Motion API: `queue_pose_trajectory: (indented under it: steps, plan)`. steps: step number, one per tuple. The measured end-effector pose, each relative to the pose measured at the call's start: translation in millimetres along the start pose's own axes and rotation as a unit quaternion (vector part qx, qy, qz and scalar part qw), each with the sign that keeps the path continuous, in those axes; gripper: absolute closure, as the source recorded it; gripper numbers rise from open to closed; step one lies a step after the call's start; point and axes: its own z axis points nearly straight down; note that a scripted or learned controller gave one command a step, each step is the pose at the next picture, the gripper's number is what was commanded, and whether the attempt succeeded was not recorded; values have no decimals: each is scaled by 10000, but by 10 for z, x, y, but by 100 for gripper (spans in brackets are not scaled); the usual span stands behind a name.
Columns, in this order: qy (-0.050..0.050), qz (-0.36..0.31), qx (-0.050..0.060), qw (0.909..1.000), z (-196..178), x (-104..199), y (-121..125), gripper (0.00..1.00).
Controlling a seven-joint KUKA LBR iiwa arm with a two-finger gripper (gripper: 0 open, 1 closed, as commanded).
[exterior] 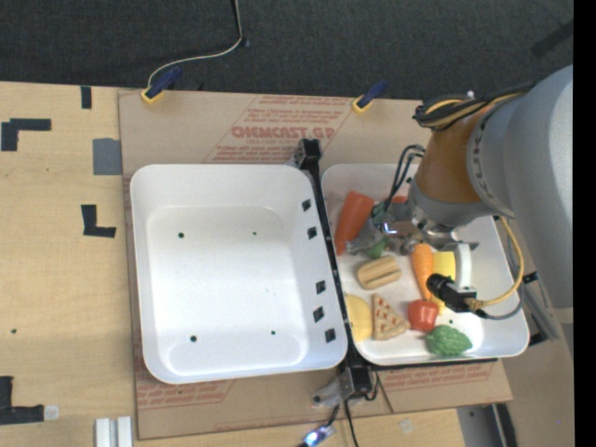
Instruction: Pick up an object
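The right bin (503, 343) holds several toy foods: a red-orange carrot (352, 216), a tan bread roll (378, 272), a pizza slice (386, 318), a yellow piece (358, 317), a small red item (422, 315), a green leafy item (449, 341), and an orange and a yellow piece (430, 264). My gripper (391, 232) is down in this bin between the carrot and the orange piece, just above the bread roll. Its fingertips are hidden among the objects and the wrist hardware.
The left bin (149, 194) lies beside the right one, a black divider (317, 240) between them. Both rest on a cardboard sheet (270, 128) on the wooden bench. The arm's grey body with orange band (466, 161) covers the right bin's upper right.
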Motion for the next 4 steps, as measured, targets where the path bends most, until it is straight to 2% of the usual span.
queue_pose_trajectory:
  steps: [1, 2, 3, 4]
  plan:
    - [37, -49, 14, 10000, 19, 57, 556, 0]
    - [95, -71, 83, 9999, 83, 133, 810, 0]
    - [93, -77, 165, 9998, -16, 117, 777, 100]
    - [90, -69, 163, 9998, 76, 113, 777, 100]
